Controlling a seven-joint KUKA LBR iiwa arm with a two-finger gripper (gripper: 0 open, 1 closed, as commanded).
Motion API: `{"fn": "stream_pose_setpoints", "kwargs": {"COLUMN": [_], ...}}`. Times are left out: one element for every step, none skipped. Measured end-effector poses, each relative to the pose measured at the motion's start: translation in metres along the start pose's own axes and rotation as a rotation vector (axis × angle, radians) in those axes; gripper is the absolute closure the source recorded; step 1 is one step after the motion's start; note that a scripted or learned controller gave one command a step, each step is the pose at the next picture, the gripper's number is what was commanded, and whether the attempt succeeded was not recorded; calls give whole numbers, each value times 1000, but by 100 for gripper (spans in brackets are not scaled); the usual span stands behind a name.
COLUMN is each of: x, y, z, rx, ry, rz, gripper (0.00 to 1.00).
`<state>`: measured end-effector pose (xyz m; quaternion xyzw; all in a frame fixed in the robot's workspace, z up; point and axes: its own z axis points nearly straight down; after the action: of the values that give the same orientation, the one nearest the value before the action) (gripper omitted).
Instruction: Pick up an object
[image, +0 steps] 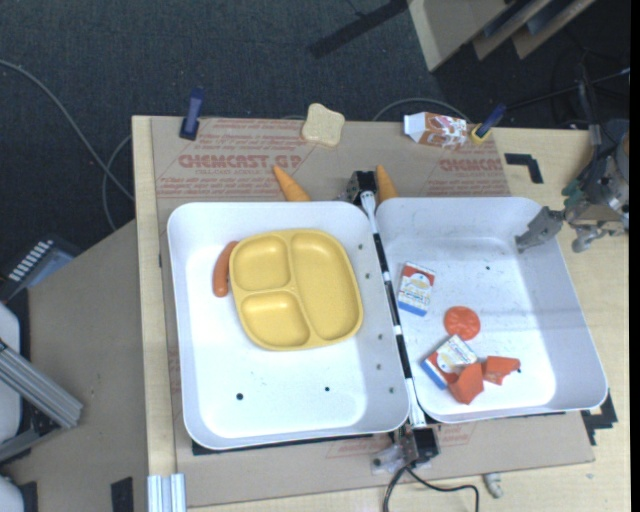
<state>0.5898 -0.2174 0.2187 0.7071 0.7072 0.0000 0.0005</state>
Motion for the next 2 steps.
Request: {"fn": "stream_pose_setpoints", "kwargs": {"x": [60, 100], "y": [-25, -37], "z": [67, 132], "rx": [3, -3], "ry": [2, -2], "rz": [-1, 1], "gripper": [0, 0]}}
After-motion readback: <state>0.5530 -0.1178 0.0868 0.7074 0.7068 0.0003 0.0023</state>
